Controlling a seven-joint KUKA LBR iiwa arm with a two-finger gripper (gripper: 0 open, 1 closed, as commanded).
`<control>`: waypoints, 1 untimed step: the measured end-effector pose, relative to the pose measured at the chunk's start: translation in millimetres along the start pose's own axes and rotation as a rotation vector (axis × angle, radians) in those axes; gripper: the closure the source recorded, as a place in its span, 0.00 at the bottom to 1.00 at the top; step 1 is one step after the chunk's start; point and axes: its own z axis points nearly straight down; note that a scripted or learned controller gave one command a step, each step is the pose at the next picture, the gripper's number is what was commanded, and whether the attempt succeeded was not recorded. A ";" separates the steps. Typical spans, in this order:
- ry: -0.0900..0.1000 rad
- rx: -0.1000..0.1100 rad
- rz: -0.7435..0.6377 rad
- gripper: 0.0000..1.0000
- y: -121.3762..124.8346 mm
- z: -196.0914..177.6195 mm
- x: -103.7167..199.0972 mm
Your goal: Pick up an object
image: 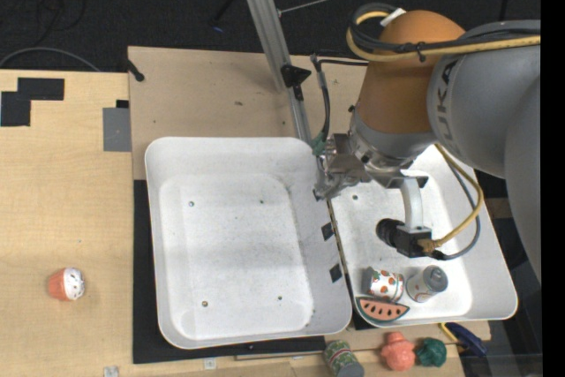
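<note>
- Arm (477, 101): grey, with an orange band, reaching in from the right and bent down over the right bin (481, 300); the wrist hangs above that bin's upper left part, beside the divide between bins.
- Gripper (331, 177): hidden under the wrist (state cannot be told).
- Left bin (229, 234): white, shallow.
- Right bin's near edge: a small red-and-white cup (385, 284), a grey round object (430, 281) just beside it, and a watermelon slice toy (385, 310) below them.
- Bench (53, 190): a red-and-white ball toy (66, 284) lies at far left, well apart from the bins.
</note>
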 end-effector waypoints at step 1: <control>-0.003 0.001 0.003 1.00 5.0 12.8 49.4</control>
